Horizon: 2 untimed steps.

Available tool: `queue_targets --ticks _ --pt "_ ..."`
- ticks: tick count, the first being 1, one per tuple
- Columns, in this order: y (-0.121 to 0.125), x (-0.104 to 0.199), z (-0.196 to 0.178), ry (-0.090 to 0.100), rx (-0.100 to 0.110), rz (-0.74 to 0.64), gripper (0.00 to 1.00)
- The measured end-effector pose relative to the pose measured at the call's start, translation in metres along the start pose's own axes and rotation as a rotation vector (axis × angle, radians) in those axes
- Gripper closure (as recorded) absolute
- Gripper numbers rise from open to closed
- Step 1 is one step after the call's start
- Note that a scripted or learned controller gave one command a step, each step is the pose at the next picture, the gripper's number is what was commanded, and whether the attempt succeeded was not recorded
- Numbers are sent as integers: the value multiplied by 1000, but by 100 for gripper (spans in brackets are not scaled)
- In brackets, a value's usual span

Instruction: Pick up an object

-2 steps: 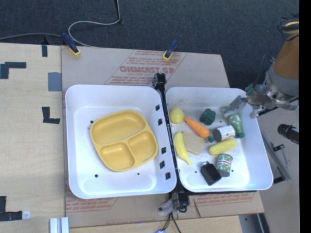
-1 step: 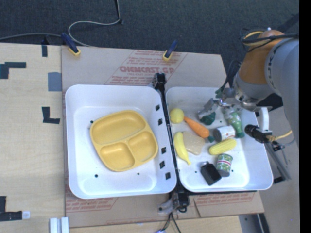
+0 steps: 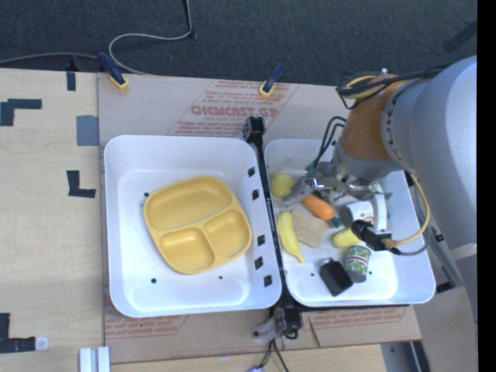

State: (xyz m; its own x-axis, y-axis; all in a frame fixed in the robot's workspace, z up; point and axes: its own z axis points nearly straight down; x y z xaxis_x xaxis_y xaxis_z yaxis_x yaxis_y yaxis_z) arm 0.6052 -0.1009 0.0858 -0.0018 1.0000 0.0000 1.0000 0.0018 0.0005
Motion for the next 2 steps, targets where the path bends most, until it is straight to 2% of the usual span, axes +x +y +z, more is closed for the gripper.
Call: queue_targets --ticks 1,2 --pt "1 -1 -10 -2 -3 0 100" --pt "-30 50 -99 1 0 -1 100"
